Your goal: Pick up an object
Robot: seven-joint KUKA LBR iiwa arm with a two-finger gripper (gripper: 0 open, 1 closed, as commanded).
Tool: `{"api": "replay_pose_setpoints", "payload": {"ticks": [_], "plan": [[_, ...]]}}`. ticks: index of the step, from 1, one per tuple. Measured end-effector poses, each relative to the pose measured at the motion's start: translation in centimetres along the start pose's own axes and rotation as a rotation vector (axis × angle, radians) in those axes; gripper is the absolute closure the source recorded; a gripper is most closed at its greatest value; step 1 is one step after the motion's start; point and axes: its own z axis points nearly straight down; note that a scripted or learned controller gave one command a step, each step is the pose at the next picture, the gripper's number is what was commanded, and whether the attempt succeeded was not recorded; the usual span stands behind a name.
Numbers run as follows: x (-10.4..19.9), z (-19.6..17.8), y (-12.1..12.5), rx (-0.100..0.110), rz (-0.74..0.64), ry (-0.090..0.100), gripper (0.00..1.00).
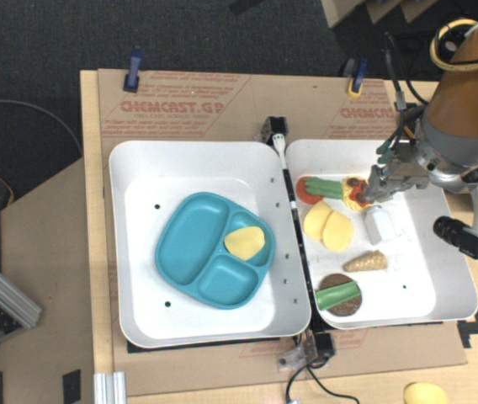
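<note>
So the arm point(466, 82) is mostly a big rounded orange-brown shell up top, shiny enough to catch a highlight, with a yellowish ring on the joint above it. Below that it goes light grey, a smooth curved collar with a paler silver flange under it. Black cables run down the side of it toward the gripper point(375, 194), which is a blocky grey metal piece with dark bits bolted on. The fingers point(379, 222) below that block look pale, almost white. Off to the side away from the fingers there's a white bracket carrying a stubby black cylinder.
</note>
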Motion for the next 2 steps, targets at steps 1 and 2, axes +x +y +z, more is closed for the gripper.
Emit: {"api": "replay_pose_setpoints", "payload": {"ticks": [1,2], "plan": [[0.0,-1.0,0.1,-0.002,0.0,0.0,1.0],[0.0,-2.1,0.1,-0.005,0.0,-0.001,1.0]]}}
